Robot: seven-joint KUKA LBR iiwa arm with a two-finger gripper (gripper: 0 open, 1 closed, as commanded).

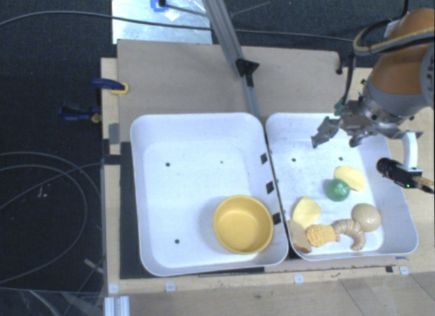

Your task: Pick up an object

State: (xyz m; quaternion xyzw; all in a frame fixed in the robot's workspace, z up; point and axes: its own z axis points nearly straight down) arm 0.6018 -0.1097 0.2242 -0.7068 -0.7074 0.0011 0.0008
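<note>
The arm, grey with an orange band, reaches in from the upper right of the frame and hangs over the upper part of the right bin. Its gripper points down and toward the left, with the jaws spread apart and nothing between them; bare white bin floor shows below them.

The things to pick from lie clustered in the lower half of the right bin, well apart from the gripper. A green ball sits near the middle of that bin, touching a pale yellow piece just to its upper right. Lower down, a second pale yellow piece lies near the bin's left wall, and just below it is a yellow corn cob. To the right of the cob rests a tan, knobbly curved object, and a rounded beige object lies against its upper right.

The left bin holds a yellow bowl, upright, at its lower right corner, close to the wall shared by the two bins. Both bins stand side by side on the brown table. A blue and yellow clamp grips the table's left edge at the upper left.
</note>
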